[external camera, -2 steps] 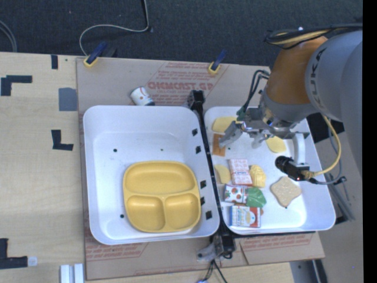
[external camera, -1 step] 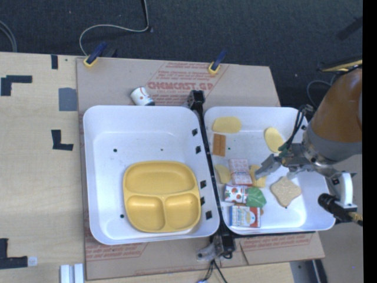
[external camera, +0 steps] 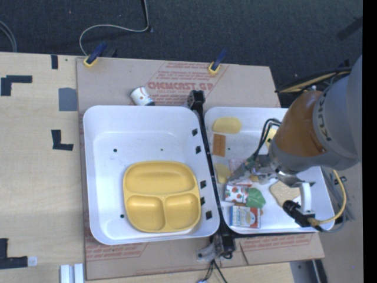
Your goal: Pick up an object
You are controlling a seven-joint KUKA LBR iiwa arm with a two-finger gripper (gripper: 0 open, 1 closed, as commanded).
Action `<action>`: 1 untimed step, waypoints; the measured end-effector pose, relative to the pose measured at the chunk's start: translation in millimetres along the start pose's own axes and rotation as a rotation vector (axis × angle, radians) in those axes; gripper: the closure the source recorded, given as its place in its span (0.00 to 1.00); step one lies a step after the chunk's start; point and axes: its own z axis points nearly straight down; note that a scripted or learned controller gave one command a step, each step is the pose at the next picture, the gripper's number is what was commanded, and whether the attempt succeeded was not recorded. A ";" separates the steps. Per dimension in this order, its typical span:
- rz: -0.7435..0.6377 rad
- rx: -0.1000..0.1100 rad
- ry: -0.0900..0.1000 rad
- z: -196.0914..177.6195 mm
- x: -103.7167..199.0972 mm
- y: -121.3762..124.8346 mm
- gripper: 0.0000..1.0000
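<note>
Arm's gripper (external camera: 254, 171) hung low in right bin (external camera: 327, 208) over the small items (external camera: 242, 194), grip state can't tell, so approach step; next prob. needs closing on one item.

A wooden bench (external camera: 35, 158) carries a brown cardboard sheet (external camera: 171, 81) held by two clamps. On the sheet sit two white bins side by side, the left bin (external camera: 100, 158) and right bin (external camera: 318, 217), and a small white cup (external camera: 141, 96) lies behind them.
</note>
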 end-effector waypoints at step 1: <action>-0.003 -0.001 0.001 -4.4 16.1 68.7 0.00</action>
